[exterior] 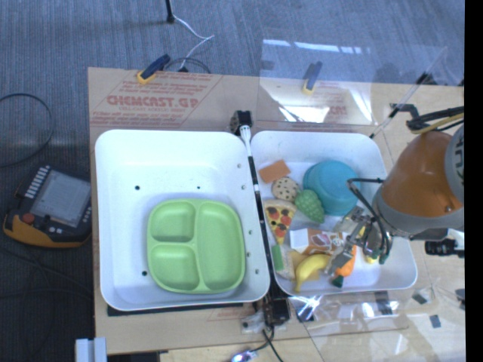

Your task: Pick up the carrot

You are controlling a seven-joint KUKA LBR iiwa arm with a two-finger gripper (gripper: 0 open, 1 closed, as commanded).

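Claw [361, 240] hangs low in the right bin [392, 277], right above the carrot [345, 264]; whether it is spread or pinching cannot be told. Red lettering on the brown board [158, 100] under the bins reads roughly "CHEMCAST GP". Orange with a green tip, the carrot lies near the front wall, touching a banana [309, 266]. Crowding it are a pizza slice [279, 219], a teal bowl [332, 185] and a cookie [284, 188]. A green divided plate [196, 246] occupies the left bin [121, 164].
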